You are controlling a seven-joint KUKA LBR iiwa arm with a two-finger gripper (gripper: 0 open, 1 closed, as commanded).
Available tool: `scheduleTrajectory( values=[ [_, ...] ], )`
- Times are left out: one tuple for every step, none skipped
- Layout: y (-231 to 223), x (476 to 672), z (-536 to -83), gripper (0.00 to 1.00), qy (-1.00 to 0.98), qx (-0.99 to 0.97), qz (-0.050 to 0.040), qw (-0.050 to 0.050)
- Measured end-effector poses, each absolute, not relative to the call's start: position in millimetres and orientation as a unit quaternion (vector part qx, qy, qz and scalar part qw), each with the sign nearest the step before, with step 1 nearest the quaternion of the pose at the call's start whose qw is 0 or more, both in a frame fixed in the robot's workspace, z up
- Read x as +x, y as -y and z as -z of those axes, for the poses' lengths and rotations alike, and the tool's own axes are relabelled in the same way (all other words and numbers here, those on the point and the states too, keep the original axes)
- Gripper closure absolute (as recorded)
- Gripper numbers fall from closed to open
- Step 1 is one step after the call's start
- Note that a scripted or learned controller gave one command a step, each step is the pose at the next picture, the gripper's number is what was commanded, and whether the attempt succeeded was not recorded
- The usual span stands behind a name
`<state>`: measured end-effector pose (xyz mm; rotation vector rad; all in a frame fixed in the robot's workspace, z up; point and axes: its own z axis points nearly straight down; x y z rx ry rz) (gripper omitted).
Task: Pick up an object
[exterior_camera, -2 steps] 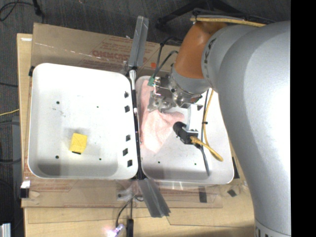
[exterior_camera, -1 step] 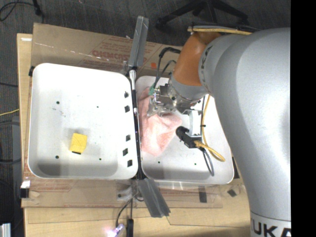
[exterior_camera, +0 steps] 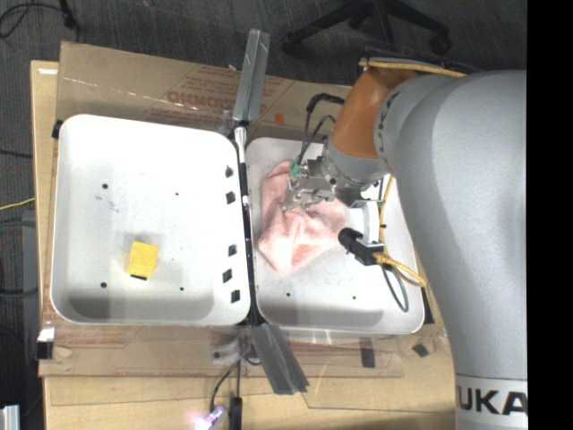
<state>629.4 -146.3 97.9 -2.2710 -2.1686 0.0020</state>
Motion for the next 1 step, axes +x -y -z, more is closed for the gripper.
scheduleTrajectory(
  values=[
    [100.6, 653.2, -181.5, 1.00, 0.627, -0.779, -0.0011, 0.001]
  ],
)
